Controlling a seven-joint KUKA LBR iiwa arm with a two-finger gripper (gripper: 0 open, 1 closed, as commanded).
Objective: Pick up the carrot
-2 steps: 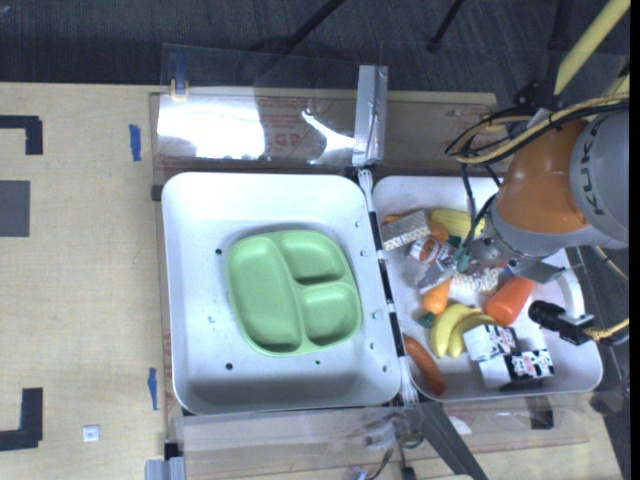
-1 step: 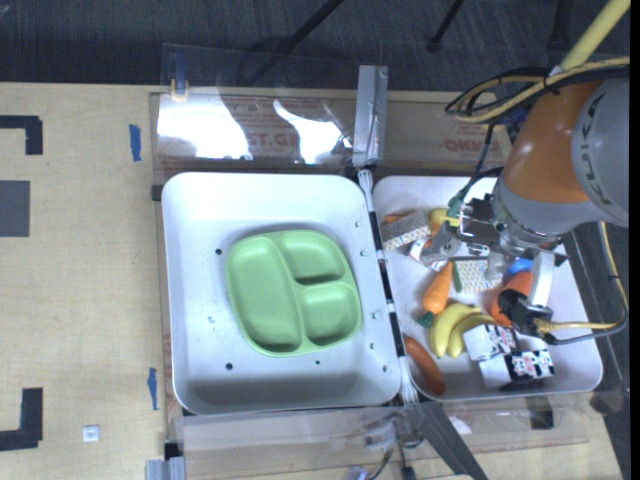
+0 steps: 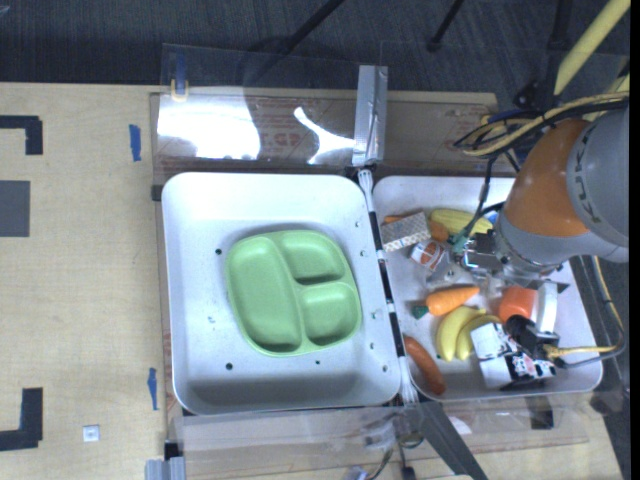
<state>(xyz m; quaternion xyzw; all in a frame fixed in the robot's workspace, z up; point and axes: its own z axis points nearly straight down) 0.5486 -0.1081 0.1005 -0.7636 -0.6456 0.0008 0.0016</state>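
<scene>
The carrot (image 3: 452, 298) is orange with a small green end pointing left. It lies flat near the middle of the right bin (image 3: 580, 373), just above a banana (image 3: 458, 333). The grey arm with its orange band reaches in from the right over this bin. Its gripper (image 3: 472, 262) hangs close above the carrot's upper right side. Nothing visibly sits in the gripper, and the carrot rests on the bin floor.
The left bin (image 3: 190, 218) holds a green divided plate (image 3: 295, 288). Around the carrot lie snack packets (image 3: 405, 230), a yellow fruit (image 3: 452, 218), an orange cup (image 3: 517, 304), a white box (image 3: 497, 350) and a red item (image 3: 425, 365) at the front edge.
</scene>
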